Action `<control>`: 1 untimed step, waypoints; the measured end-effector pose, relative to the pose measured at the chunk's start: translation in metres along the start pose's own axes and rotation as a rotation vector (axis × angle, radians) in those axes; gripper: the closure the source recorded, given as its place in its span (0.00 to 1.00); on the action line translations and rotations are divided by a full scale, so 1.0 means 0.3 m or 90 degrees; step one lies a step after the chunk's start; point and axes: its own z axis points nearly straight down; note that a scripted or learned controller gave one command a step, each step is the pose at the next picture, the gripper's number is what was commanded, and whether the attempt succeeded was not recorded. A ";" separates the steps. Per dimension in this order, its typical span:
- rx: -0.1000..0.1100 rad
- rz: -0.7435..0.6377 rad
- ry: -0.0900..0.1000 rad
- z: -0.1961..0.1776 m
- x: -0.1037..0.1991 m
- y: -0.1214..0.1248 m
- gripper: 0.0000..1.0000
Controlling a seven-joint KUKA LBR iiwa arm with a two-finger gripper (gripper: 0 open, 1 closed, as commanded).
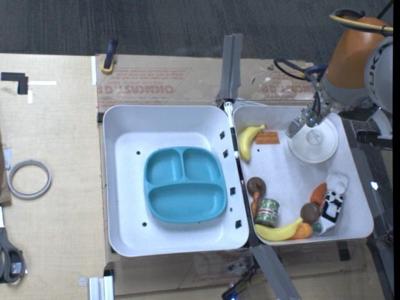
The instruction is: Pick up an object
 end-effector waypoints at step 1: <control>0.000 0.000 0.000 0.000 0.001 0.000 0.00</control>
